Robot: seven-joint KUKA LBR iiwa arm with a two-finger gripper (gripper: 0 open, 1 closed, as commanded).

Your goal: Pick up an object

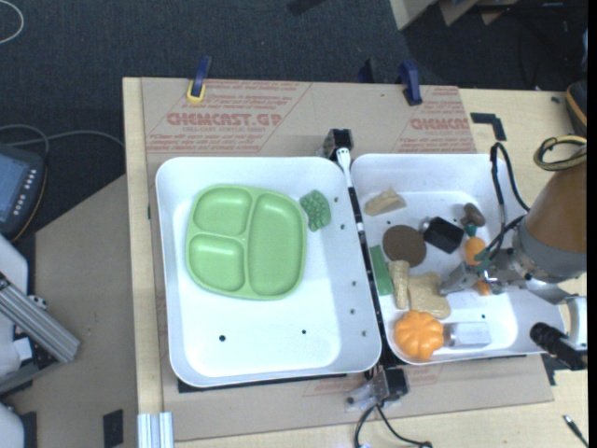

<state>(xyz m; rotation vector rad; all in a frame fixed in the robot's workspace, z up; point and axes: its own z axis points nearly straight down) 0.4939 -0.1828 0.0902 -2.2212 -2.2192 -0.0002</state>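
Hand (464, 278) low in right bin (422, 168), just right of tan block (425, 295); grip state cannot tell; orange pumpkin (419, 334) below-left.

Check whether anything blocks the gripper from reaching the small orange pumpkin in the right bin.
Nothing visible does. The gripper hangs above the right white bin; the small orange pumpkin lies nearer the front wall, uncovered, with a tan flat piece just beside it.

Right bin (368, 171) crowded; left bin (280, 343) open beside green plate (247, 241).
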